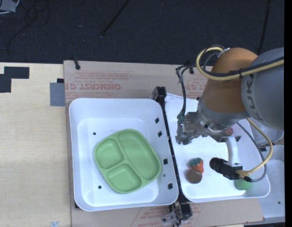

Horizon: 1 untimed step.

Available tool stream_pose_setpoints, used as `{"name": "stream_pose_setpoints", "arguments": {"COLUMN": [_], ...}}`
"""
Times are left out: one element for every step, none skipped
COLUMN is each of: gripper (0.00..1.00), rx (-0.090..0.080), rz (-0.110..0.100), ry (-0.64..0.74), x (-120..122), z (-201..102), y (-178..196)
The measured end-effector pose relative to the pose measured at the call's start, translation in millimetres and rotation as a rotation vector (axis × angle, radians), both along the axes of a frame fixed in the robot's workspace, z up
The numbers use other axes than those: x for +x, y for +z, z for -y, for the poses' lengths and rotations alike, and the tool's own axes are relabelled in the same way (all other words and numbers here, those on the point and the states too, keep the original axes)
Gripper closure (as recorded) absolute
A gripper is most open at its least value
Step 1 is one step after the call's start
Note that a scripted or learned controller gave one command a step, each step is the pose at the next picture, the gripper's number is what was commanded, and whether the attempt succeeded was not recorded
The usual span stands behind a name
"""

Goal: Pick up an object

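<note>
The gripper hangs over the left part of the right bin; whether it is open or closed cannot be told. Just below it in that bin, a small orange-and-green object touches a brown round object. A green divided plate lies in the left bin.

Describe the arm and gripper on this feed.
The arm is grey and rounded, with a wide orange band above the wrist and dark lettering on the grey shell. A yellow cable and thin black cables loop around it. The gripper is dull grey metal.
</note>
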State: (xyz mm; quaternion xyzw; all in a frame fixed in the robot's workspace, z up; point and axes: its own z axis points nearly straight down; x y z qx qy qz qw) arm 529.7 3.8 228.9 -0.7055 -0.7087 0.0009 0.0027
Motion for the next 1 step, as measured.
{"name": "stream_pose_setpoints", "arguments": {"gripper": [1.00], "rx": [-0.003], "rz": [0.002], "ry": [-0.001], "x": [12.9], "z": [-50.9], "y": [2.0]}}
